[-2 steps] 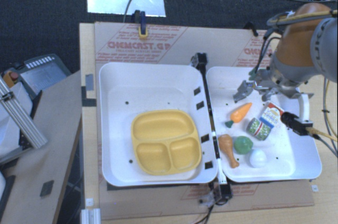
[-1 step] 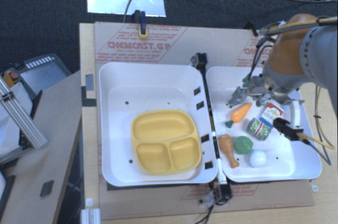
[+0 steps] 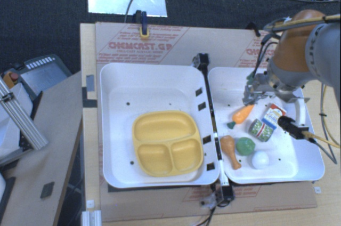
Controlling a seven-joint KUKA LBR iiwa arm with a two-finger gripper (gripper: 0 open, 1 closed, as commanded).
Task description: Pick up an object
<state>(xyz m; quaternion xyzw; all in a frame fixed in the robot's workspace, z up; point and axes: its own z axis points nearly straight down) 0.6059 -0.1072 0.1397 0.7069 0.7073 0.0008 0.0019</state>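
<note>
My jaws (image 3: 251, 93), their opening impossible to tell, hang just above the toy carrot (image 3: 243, 113) in the right bin (image 3: 306, 169), where the carton (image 3: 266, 122) just right of the carrot could get nudged or caught instead.

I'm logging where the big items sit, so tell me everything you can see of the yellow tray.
The yellow tray is a rounded rectangle that looks like moulded plastic, split into three wells: one long well across the far side and two smaller ones nearer the camera. It lies flat, right way up, in the left bin, toward that bin's near right corner, turned slightly askew to its walls. It appears to rest only on the bin floor.
</note>
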